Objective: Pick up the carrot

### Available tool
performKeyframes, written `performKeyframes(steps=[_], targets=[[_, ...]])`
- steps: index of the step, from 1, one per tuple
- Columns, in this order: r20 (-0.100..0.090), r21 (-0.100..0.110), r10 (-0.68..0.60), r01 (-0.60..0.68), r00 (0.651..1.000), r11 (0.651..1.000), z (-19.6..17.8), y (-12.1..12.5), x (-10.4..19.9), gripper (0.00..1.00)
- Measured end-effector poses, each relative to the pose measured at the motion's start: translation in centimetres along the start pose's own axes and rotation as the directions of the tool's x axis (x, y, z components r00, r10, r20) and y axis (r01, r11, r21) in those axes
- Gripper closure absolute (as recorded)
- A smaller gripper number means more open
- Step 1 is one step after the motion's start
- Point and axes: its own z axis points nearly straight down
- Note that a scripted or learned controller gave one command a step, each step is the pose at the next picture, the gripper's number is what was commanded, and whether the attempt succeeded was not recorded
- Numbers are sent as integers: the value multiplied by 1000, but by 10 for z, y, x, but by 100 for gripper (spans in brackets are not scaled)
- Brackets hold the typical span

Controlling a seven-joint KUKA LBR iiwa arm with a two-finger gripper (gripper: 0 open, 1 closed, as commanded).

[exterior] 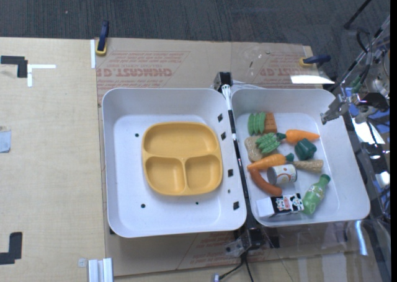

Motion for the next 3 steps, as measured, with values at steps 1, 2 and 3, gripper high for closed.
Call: performKeyframes(steps=[1,2,3], targets=[[-11,5,-60,60,998,998,152,25,-18,0],[-19,2,119,-119,993,993,167,75,-12,0],[-8,0,110,-110,994,994,156,75,-14,100]])
